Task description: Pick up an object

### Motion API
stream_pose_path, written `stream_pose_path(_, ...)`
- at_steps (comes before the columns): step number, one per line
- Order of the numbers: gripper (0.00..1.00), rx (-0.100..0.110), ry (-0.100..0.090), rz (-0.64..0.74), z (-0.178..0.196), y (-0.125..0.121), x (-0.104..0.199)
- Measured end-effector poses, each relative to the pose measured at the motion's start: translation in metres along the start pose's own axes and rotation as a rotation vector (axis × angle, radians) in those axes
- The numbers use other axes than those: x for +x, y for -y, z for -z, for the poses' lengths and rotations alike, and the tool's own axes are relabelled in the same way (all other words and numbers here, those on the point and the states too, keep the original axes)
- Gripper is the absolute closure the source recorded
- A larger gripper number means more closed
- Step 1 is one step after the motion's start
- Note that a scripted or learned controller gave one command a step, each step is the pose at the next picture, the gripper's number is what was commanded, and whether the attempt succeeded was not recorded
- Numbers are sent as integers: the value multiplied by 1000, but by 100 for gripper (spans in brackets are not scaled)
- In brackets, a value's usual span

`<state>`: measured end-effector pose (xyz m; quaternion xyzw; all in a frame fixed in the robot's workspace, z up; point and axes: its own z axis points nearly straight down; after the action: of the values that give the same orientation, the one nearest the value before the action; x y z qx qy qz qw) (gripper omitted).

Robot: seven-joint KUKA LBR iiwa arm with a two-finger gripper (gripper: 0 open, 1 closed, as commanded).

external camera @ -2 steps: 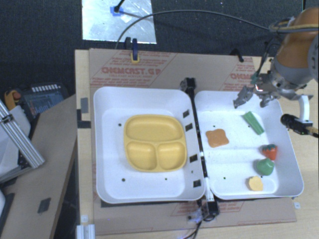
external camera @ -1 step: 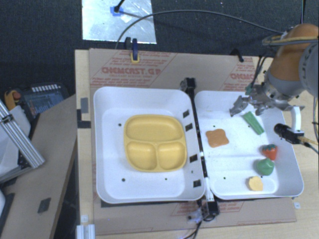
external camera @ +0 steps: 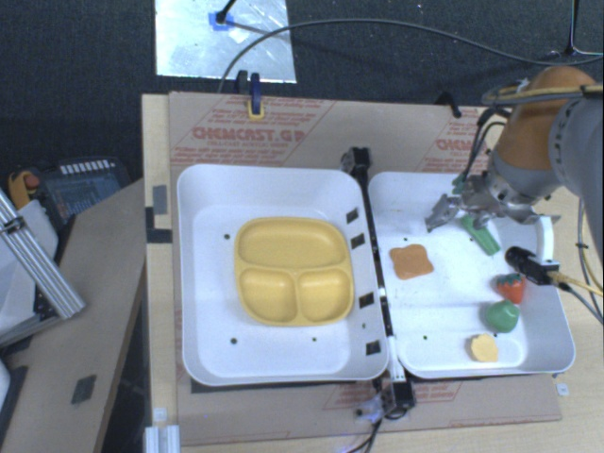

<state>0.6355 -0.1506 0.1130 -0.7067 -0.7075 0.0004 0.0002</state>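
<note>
My gripper (external camera: 453,222) hangs low over the back of the right bin (external camera: 557,347), and it is open, its two grey fingers spread apart. A green stick-shaped piece (external camera: 486,240) lies on the bin floor, its upper end right by the right-hand finger and not between the fingers. An orange flat piece (external camera: 411,260) lies to the gripper's lower left. Further toward the front are a red piece (external camera: 511,289), a round green piece (external camera: 501,316) and a yellow piece (external camera: 483,348).
The left bin (external camera: 203,253) holds a yellow divided tray (external camera: 291,270). A black divider with clips (external camera: 370,253) runs between the bins. A black part with cables (external camera: 528,264) juts over the right bin beside the red piece.
</note>
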Motion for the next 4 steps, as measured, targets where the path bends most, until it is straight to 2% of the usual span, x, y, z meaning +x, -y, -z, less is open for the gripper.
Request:
stream_pose_path(1, 100, -7, 1, 0, 14, -2, 0)
stream_pose_path(3, 100, -7, 1, 4, 106, -6, 11)
stream_pose_path(4, 100, -10, 2, 5, 171, -10, 13)
